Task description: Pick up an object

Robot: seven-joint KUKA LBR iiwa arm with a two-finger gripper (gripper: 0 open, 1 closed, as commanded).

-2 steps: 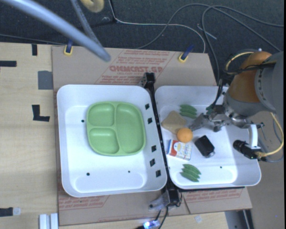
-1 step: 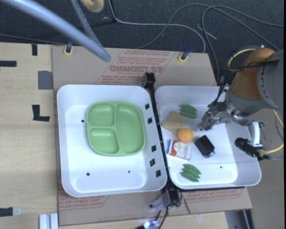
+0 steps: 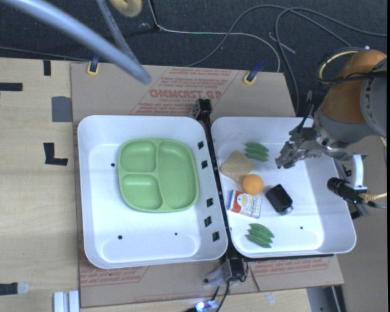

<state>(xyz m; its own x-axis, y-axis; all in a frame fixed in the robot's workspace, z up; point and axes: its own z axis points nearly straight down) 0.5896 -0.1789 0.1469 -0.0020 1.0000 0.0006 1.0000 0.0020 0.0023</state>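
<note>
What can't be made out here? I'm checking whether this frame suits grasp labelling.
- End effector, camera view: too small and dark to tell how it is set, or whether it touches anything.
- Small carton: print too small to read.
- Tan block: partly covered by the orange ball.

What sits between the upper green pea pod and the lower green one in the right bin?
In the camera view, the orange ball lies between the upper pea pod and lower pea pod, with the small carton just below it.
</note>
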